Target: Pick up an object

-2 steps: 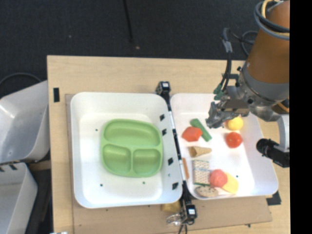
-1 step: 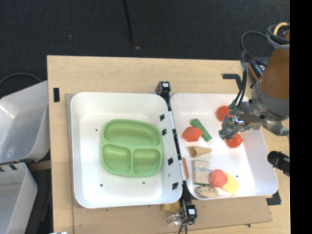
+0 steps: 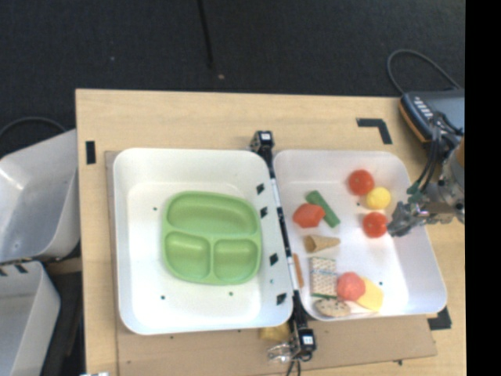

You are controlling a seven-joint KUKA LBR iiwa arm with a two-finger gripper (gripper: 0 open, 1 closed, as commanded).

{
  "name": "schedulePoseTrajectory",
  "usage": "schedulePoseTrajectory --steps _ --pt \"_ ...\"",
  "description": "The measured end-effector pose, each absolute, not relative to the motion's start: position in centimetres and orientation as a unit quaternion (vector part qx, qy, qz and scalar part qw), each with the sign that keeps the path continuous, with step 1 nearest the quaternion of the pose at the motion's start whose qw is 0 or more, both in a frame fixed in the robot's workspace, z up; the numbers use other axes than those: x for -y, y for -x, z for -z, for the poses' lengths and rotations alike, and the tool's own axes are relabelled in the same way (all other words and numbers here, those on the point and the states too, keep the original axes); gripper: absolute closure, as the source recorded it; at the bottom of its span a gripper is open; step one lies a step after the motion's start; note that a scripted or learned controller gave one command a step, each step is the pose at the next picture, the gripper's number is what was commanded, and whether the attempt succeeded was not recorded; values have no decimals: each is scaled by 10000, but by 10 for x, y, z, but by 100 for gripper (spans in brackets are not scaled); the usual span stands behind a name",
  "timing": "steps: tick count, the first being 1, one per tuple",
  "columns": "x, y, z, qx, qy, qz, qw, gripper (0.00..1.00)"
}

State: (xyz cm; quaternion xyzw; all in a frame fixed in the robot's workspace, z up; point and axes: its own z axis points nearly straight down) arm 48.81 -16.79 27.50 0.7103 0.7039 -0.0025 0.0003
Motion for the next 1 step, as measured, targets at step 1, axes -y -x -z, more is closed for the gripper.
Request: schedulePoseTrajectory --steps 1 --pt "187 -582 -170 -7084 -7058 -7 40 100"
